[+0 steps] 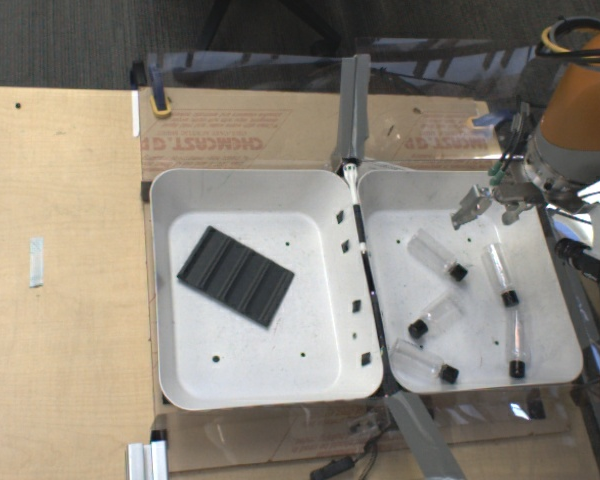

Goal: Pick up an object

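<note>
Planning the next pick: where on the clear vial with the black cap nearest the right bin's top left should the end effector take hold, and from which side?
Probably from straight above, at mid-body of the clear vial, fingers set across its narrow width. It lies flat, slanting from upper left down to its black cap at lower right, apart from the other vials, so both long sides look open. The end effector is above and right of it.

Clear floor beside ribbed black panel (236, 276)

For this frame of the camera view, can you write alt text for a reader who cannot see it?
A robot gripper hovers over the far side of the right bin, which holds five clear tubes with black caps. The left bin holds a dark ridged panel, lying flat.
</note>
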Controlling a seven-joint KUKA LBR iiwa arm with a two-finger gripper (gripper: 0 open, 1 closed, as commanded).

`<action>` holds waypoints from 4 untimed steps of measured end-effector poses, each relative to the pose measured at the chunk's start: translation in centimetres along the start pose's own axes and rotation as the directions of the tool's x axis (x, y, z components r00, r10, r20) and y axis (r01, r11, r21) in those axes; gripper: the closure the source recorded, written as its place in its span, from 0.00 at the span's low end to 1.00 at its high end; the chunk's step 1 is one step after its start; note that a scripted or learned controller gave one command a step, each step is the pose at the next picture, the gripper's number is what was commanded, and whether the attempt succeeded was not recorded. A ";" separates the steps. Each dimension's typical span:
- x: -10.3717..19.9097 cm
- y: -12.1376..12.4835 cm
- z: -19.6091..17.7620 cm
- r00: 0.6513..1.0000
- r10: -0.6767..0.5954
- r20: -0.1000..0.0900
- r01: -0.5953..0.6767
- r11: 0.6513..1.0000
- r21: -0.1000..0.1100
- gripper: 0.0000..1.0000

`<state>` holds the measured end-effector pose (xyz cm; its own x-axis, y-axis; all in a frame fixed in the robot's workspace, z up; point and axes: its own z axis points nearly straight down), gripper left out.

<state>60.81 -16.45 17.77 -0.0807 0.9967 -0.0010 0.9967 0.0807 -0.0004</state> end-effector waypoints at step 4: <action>6.6 0.0 -2.6 0.998 0.055 0.000 -0.055 0.998 0.002 1.00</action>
